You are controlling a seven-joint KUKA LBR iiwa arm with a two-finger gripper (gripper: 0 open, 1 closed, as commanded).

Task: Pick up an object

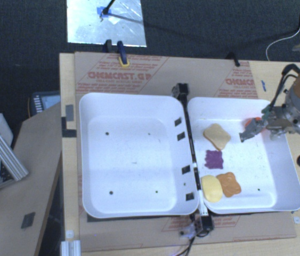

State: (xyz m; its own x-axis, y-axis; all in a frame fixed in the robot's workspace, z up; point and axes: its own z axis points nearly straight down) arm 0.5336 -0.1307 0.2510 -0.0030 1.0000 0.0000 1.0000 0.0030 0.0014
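Note:
The right bin (283, 185) holds a tan bread-shaped piece (217, 136), a small purple object (213, 158), a yellow rounded piece (211, 188) and an orange piece (229, 184) touching it. A small red object (253, 122) shows right at my gripper (258, 130), which hangs low over the bin's upper right part. Whether the red object is held or lies on the bin floor beside the gripper cannot be told. The tan piece lies a short way left of the gripper.
The left bin (134, 153) adjoins the right one along a ridge with black clips (184, 137). Both bins rest on a cardboard sheet (160, 73). A shiny metal plate (104, 15) and a blue and yellow clamp (122, 55) sit behind it.

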